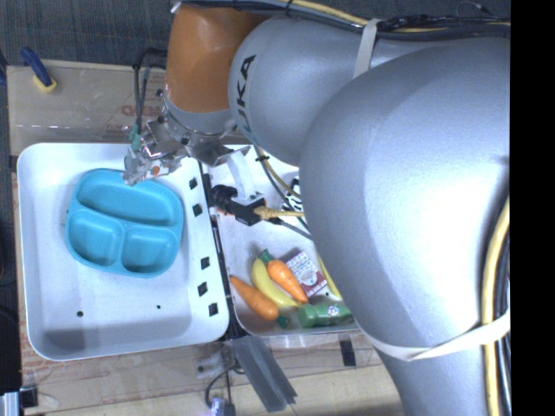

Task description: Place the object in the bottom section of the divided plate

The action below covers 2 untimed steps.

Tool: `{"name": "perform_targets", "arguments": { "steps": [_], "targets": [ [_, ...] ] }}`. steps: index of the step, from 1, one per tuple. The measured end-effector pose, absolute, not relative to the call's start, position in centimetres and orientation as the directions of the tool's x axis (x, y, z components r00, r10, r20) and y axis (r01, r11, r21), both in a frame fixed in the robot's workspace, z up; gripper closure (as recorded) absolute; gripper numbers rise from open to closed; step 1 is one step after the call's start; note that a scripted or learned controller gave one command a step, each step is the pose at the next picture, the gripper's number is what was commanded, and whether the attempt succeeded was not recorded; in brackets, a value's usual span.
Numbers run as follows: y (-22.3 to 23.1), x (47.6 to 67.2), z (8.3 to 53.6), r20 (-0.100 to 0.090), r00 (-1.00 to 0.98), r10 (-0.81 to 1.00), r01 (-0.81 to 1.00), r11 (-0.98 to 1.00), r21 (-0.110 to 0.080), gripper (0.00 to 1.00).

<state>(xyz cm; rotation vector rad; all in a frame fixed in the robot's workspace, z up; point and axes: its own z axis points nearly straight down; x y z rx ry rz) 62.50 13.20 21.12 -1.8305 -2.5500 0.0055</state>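
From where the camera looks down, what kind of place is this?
Probably a robotics lab bench: a large KUKA arm reaches over two white bins, one holding a blue divided plate, the other toy carrots and a banana.

The arm (373, 146) overhangs the right bin (251, 319); bare floor surrounds the blue plate (126, 222) in the left bin (52, 319).

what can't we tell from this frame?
- Gripper: small and blurred at the blue divided plate's top edge; whether it is carrying anything is unclear.
- Right bin: mostly hidden by the arm; two carrots, a banana and packets show.
- Packet labels: too small to read.
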Motion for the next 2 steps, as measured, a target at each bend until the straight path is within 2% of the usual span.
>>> {"name": "perform_targets", "arguments": {
  "steps": [1, 2],
  "targets": [
    [13.1, 62.5, 21.1, 0.000, -0.319, 0.948, 0.948, 0.319, -0.004, 0.00],
    [13.6, 62.0, 29.5, -0.001, -0.172, 0.985, 0.985, 0.172, -0.002, 0.00]
  ]
}}
